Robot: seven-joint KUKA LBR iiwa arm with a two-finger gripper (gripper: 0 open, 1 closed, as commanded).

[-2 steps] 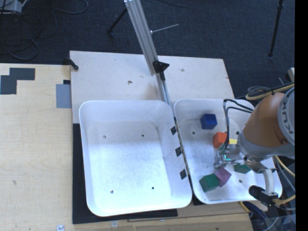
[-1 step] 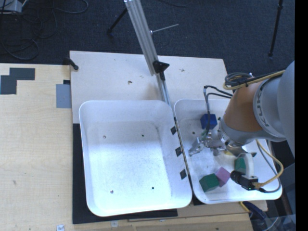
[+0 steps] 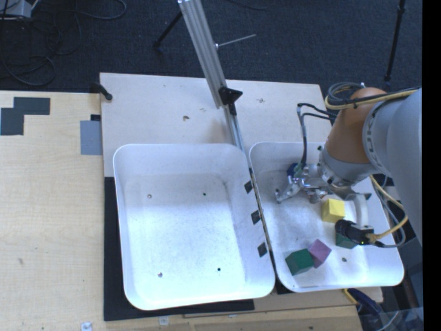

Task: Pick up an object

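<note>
Three blocks (image 3: 311,255) lie in right bin (image 3: 386,271).

yellow block (image 3: 333,209), green block (image 3: 299,261), purple block (image 3: 320,252)

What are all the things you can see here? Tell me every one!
Yellow block: one, yellow, right bin, just beside the gripper.
Purple block: one, purple, right bin, near the front edge.
Green block: one, green, right bin, touching the purple block.
Dark green thing: one, dark green and black, right bin, below the yellow block; too blurry to name.
Left bin: one, white.
Right bin: one, white.
Metal pole: one, silver, slanting behind the bins.
Arm: one, grey and orange, reaching from the right.
Gripper: one, silvery, low inside the right bin.
</note>
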